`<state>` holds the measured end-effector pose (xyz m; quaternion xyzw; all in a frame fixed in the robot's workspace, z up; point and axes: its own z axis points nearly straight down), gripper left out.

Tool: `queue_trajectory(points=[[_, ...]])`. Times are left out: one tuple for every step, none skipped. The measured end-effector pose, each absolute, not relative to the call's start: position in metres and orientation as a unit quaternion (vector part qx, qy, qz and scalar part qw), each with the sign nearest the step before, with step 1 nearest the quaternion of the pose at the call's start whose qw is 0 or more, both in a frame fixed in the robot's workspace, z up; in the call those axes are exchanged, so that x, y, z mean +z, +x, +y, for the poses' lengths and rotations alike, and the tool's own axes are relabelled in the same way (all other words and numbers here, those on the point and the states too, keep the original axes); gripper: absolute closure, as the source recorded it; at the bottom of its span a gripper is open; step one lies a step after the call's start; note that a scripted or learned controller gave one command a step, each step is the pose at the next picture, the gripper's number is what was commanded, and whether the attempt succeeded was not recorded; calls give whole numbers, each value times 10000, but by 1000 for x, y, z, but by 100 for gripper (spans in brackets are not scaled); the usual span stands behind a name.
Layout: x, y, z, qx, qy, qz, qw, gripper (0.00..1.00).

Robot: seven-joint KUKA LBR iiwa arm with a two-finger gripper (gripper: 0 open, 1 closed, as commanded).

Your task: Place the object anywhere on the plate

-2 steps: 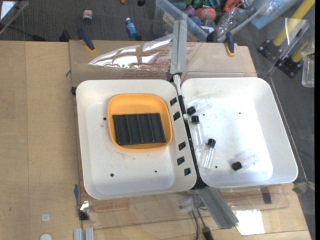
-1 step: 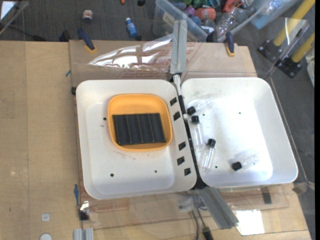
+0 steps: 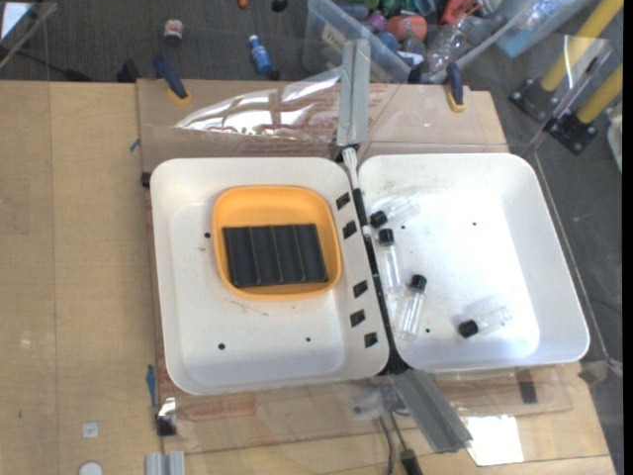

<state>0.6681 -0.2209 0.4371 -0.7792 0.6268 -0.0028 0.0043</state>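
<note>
An orange plate [image 3: 229, 216] with rounded corners sits in the left white bin [image 3: 188, 344], toward its back middle. A black ribbed rectangular object [image 3: 275, 255] lies flat on the plate and covers most of its floor. In the right white bin [image 3: 554, 265] lie several clear vials with black caps: one near the back left [image 3: 394, 211], one along the divider [image 3: 389, 255], one lower down [image 3: 410, 300] and one at the front right [image 3: 482, 321].
A dark divider with black clips [image 3: 358, 265] runs between the two bins. A metal bar [image 3: 353, 97] and a crinkled plastic sheet [image 3: 267, 112] lie behind them. A clear tub of colourful toys [image 3: 425, 8] stands at the back, beyond the bench.
</note>
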Motion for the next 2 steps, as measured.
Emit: queue_trajectory(points=[[437,668,-213,-20,-8426,5385,36,100],[437,668,-207,-23,-9018,4321,31,100]])
